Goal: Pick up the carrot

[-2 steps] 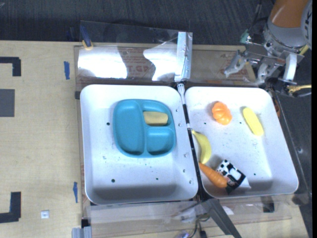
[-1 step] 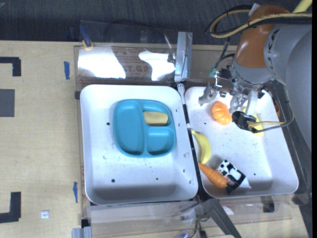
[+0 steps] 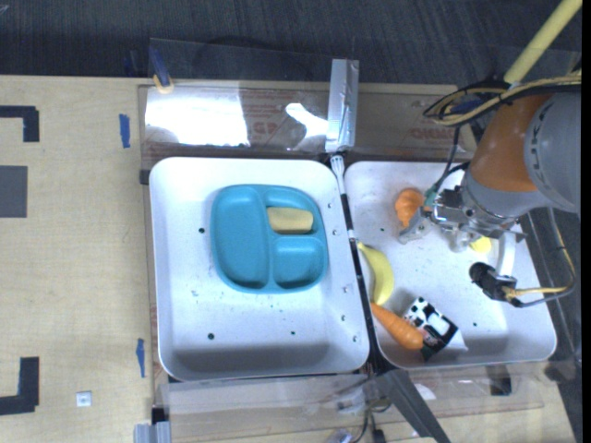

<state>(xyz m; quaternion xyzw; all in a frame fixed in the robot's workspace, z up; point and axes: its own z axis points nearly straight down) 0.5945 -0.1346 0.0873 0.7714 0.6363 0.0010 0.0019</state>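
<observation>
We see two shallow white bins side by side on the bench. The left bin (image 3: 175, 321) holds a blue divided plate (image 3: 245, 243), and a pale yellow piece of food (image 3: 290, 221) lies in the plate's far right compartment. In the right bin (image 3: 526, 335), the carrot (image 3: 397, 327) lies near the near left corner, tilted, with its thin tip pointing toward the far left. Its thick end touches a small black-and-white object (image 3: 432, 322) on its right. A banana (image 3: 378, 273) lies just beyond the carrot, along the bin's left wall. Farther back in the same bin sits an orange object (image 3: 407, 204), rounded, whose kind we cannot make out. The grey arm (image 3: 554, 146) with its orange band (image 3: 506, 150) reaches in from the right, and the gripper (image 3: 441, 226) hangs over the far part of the right bin, just beside the orange object and well apart from the carrot. We cannot tell how the tool is set. A small yellow thing (image 3: 480, 243) shows just beneath the wrist.
</observation>
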